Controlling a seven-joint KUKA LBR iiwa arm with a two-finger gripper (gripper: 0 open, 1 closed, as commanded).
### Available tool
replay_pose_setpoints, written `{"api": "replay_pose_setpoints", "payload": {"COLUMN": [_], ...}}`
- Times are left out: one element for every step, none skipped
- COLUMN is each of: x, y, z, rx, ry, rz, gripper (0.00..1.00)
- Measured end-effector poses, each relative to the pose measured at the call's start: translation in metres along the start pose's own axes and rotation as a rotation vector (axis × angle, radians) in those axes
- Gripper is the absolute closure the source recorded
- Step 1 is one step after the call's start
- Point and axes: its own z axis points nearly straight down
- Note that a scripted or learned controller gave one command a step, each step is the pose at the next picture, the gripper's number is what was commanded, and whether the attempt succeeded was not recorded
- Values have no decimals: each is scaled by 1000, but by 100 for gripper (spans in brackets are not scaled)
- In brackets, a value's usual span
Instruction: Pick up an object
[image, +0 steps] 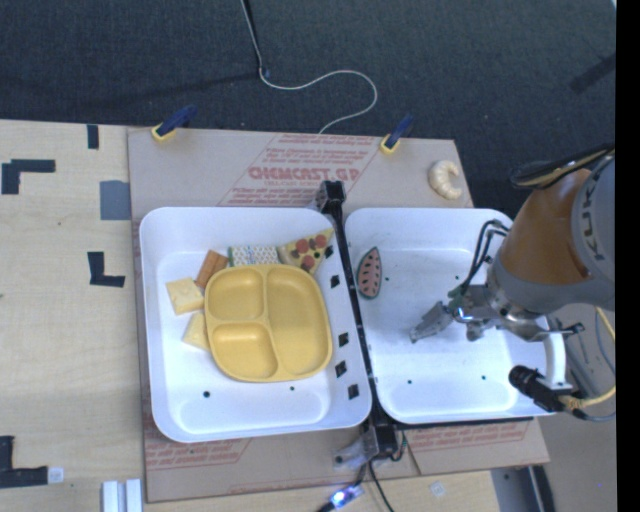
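desk: pale wood, dark tape marks at left; brown cardboard sheet under both bins, clips at its top corners
floor: dark carpet behind desk, thin white cable looping on it
left bin: yellow divided plate, toy food pieces along its top and left edge
right bin: watermelon slice near left wall, apart from hand
hand: low over right bin floor, fingers together, nothing between them
off-bin: pale croissant-like toy on cardboard, top right
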Motion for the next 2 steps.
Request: {"api": "replay_pose_setpoints", "payload": {"x": [1, 0], "y": [0, 1], "z": [53, 40], "rx": [-5, -7], "ry": [-2, -3], "rz": [-1, 0], "gripper": [0, 100]}}
